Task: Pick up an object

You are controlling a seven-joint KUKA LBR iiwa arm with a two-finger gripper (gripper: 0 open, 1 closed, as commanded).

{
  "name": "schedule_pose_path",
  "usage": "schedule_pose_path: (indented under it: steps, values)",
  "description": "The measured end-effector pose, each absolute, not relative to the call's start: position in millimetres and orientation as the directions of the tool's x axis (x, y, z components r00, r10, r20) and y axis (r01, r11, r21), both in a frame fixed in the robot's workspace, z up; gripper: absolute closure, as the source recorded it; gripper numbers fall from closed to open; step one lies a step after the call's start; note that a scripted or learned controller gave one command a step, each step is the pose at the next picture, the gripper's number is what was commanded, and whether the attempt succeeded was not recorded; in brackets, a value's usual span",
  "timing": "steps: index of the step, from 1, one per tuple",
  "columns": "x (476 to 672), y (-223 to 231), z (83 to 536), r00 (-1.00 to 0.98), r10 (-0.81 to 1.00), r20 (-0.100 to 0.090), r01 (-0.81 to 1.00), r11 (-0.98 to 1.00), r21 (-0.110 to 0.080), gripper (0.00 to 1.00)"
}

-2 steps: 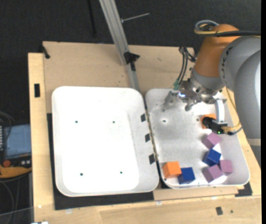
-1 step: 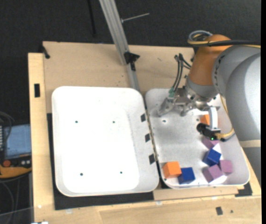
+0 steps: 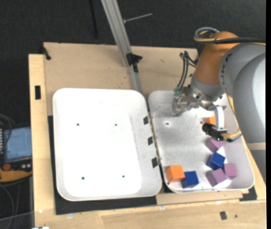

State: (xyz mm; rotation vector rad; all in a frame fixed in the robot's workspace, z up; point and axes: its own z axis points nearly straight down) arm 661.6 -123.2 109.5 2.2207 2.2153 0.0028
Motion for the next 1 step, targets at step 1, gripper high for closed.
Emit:
schedule_pose_path:
  steps: [1]
  values:
    - [655.3, -130.5, 166.8, 0.001, 1.0, -0.002, 1.0, -0.001, 0.007, 1.0]
